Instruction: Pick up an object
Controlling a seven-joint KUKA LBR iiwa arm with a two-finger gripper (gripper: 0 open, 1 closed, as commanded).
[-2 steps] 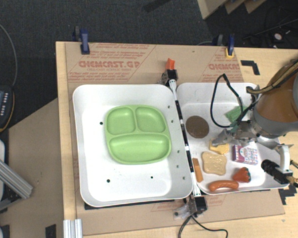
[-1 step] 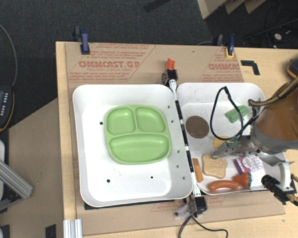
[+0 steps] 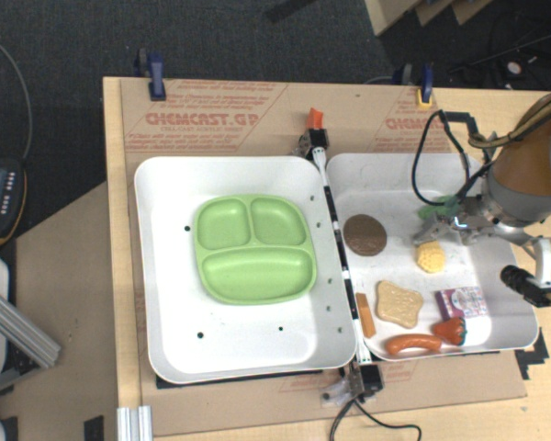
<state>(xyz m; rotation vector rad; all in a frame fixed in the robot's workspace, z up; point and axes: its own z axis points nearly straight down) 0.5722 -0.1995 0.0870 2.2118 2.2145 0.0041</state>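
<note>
Cardboard-topped bench [image 3: 248, 118] over dark carpet bears two white bins: the left bin [image 3: 165, 274] holds a green divided plate [image 3: 253, 248], the right bin [image 3: 386, 177] toy foods, including a corn cob [image 3: 431, 258] just beside the gripper [image 3: 455, 223].

From my remote station: the arm [image 3: 523, 177] has a rounded grey housing under an orange band. A black cable [image 3: 432, 145] loops off its wrist. Metallic fittings sit at the gripper [image 3: 459, 223]; a black part juts lower right.
</note>
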